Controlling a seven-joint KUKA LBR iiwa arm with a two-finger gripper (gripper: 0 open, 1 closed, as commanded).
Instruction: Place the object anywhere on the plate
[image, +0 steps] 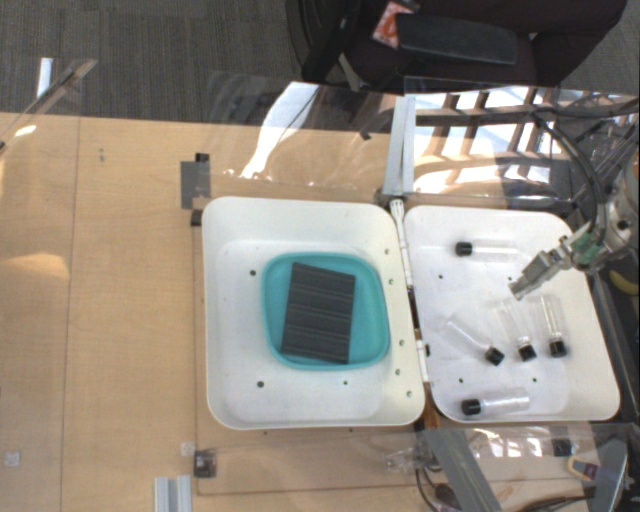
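A dark ribbed block (320, 313) covered the teal plate (377, 318) in the left bin (232, 250). Clear black-capped tubes (483, 249) lay scattered in the right bin (590, 395). At three o'clock the end effector (527, 279) hovered; I couldn't tell its opening.

Light wood worktop (100, 300) w/ a clear, glare-streaked plastic sheet over it. Grey carpet floor (150, 45) along the top edge. Black chair (450, 40) at top centre, cables (590, 130) at right.
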